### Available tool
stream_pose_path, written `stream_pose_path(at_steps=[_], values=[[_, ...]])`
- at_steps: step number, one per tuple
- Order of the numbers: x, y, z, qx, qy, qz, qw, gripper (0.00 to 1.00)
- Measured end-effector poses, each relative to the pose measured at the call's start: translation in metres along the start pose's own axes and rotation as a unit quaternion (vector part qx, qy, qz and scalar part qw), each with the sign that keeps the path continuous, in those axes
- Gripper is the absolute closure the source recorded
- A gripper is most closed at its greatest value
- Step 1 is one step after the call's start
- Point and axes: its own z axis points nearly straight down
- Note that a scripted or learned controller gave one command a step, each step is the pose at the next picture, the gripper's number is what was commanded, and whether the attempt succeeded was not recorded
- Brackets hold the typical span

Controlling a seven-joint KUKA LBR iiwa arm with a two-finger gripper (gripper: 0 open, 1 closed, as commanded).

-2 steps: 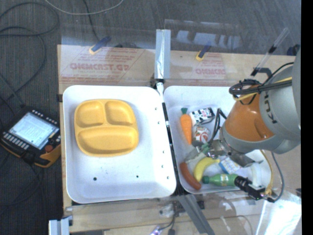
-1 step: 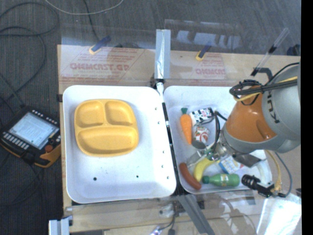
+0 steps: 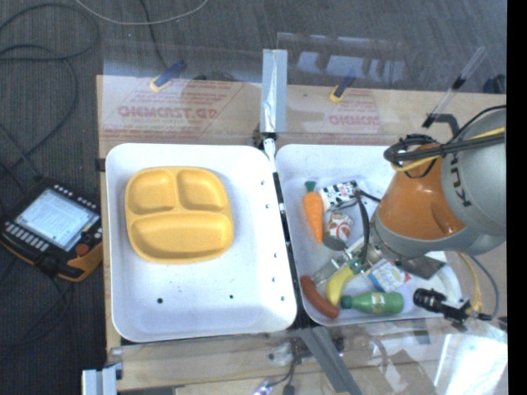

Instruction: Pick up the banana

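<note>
The banana (image 3: 338,284) is small, yellow and curved, sitting near the front of the right bin (image 3: 290,220), partly tucked under the gripper (image 3: 356,262). Can't tell if the fingers are apart or together, too cluttered there.

Both white bins sit on a wooden bench (image 3: 115,113) over dark carpet, with a teach pendant (image 3: 53,229) off to the left. The left bin (image 3: 148,311) holds a yellow divided tray (image 3: 178,214).

Crowding the banana: a sausage (image 3: 318,297) touching its left side, a green bottle (image 3: 375,304) just in front, a carrot (image 3: 314,211) farther back.
</note>
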Motion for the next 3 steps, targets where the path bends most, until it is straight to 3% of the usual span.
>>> stream_pose_path(at_steps=[1, 2, 3], values=[[0.0013, 0.0021, -0.0075, 0.000, 0.003, -0.001, 1.0000, 1.00], [0.0013, 0.0019, -0.0075, 0.000, 0.003, -0.001, 1.0000, 0.00], [-0.0044, -0.0036, -0.0001, 0.000, 0.002, -0.233, 0.9725, 0.00]])
